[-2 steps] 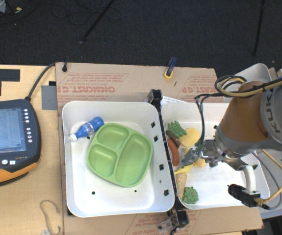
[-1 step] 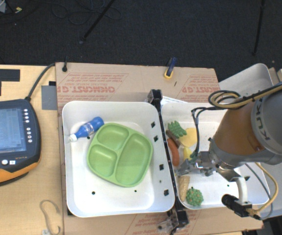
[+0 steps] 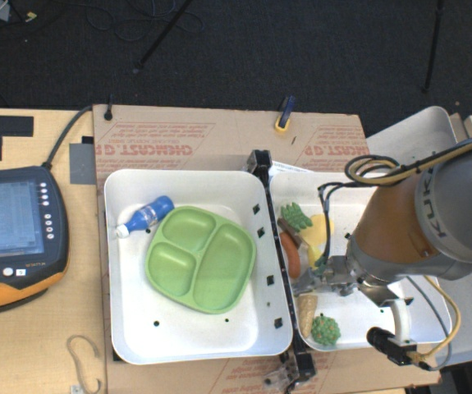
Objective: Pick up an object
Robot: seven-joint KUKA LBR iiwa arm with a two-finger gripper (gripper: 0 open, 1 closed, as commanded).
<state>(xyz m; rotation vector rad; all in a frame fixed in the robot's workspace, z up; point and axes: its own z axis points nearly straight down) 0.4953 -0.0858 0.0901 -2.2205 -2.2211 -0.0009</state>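
A cardboard-topped bench carries two white bins; the right bin (image 3: 359, 199) holds the candidate objects, with the gripper (image 3: 316, 276) low among them, just right of the orange carrot-like piece (image 3: 290, 253) and above the green broccoli-like piece (image 3: 326, 329). This looks like the reach-and-grasp step, and next it needs a firm close and straight lift, though how the jaws stand I cannot tell.

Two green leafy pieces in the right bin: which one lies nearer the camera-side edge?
The broccoli-like piece, by the bin's near rim; the other green piece sits farther back beside the divider.
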